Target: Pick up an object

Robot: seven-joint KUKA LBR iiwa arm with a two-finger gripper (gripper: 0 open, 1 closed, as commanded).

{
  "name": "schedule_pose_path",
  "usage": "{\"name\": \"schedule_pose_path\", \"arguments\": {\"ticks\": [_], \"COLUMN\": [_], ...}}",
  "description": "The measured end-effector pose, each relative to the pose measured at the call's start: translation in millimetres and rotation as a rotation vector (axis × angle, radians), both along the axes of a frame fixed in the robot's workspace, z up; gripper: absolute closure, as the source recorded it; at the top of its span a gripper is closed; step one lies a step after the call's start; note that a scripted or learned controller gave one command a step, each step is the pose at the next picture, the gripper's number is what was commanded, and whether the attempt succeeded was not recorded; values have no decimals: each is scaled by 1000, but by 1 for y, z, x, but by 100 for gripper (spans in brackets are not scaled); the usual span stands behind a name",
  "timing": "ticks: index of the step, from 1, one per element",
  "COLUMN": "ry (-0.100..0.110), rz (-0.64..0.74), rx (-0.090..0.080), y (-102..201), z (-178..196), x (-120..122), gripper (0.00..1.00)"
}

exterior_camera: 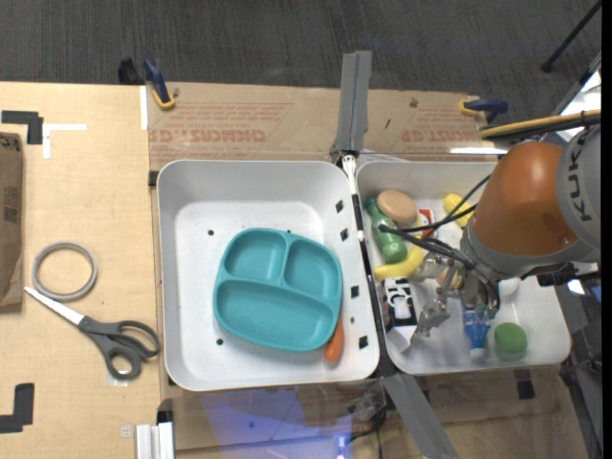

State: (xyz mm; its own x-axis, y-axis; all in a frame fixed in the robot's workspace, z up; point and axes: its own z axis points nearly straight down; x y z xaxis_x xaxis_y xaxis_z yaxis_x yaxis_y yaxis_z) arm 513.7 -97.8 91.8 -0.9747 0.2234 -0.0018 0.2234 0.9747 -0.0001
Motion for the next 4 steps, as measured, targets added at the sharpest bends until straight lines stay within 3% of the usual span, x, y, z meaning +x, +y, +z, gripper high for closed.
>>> {"name": "schedule_pose_path", "arguments": {"ticks": [1,2,3,4], "ry": [-2,2,0,0], "rz": [-197,-238,-236,-236], "rx": [-2,0,-1,-1], "y": [1,-8,-8,-7], "z": [1,0,9,9], "x": [83,-13,-12,-12], "gripper": [0,0,100,0]}}
